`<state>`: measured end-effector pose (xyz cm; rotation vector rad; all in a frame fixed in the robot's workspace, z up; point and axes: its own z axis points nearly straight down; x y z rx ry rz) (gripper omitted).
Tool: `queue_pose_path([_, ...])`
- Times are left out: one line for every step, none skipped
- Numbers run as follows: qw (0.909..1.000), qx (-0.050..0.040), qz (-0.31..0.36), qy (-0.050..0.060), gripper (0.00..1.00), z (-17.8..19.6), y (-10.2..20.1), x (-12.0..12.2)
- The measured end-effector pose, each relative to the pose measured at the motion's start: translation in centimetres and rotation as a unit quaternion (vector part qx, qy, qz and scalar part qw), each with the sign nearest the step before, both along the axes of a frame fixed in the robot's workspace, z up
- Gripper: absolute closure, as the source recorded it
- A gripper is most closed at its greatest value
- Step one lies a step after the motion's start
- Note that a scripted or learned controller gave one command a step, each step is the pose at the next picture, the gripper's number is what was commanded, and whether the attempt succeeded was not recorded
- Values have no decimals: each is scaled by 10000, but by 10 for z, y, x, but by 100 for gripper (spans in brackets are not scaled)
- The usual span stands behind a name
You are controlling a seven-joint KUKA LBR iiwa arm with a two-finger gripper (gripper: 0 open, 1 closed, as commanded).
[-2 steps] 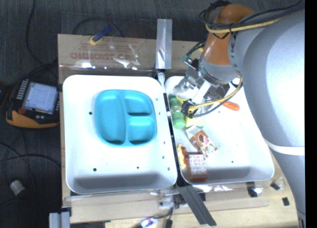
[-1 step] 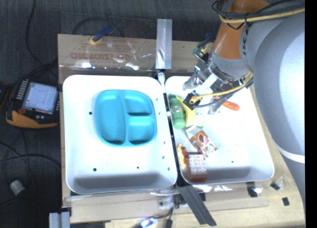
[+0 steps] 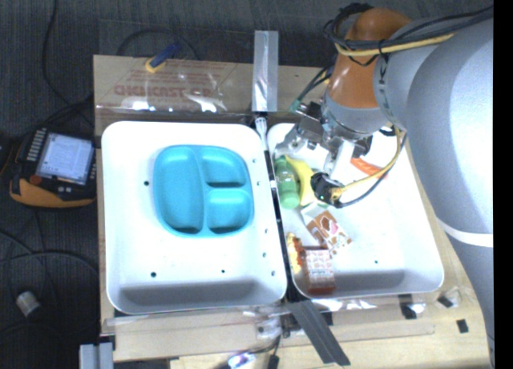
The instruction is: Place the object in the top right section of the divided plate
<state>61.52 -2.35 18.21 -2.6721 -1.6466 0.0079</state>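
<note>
- Green bottle-shaped toy (image 3: 284,182) and yellow banana-like piece (image 3: 301,176) lying touching each other at the upper left of the right bin (image 3: 401,239), against the wall shared with the left bin; cannot tell which one counts as the task's object.
- Just right of these, gripper (image 3: 314,153) lowered over the same corner, with a black round part and looped yellow cable beside it; cannot tell whether the jaws are parted or closed, and nothing visibly between them.
- Below, near the middle of the right bin, a small brown-and-white patterned packet (image 3: 329,229), tilted.
- Lower still, toward the bin's bottom left, a red-and-white wrapped snack (image 3: 313,267), apart from the packet.
- Turquoise divided plate (image 3: 202,188) resting at the centre of the left bin (image 3: 128,263): one large section on the left, two smaller ones stacked on the right; top right section bare.
- Grey arm with orange band (image 3: 361,62) coming in from the upper right of the frame.
- Clear plastic bag (image 3: 172,87) with red print on the bench above the left bin.
- Handheld device with a lit screen (image 3: 60,163) on the floor at the left edge.
</note>
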Motion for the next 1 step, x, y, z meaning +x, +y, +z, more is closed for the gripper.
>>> queue_pose_path([10000, 8, 4, 25, 100, 7, 0, -1])
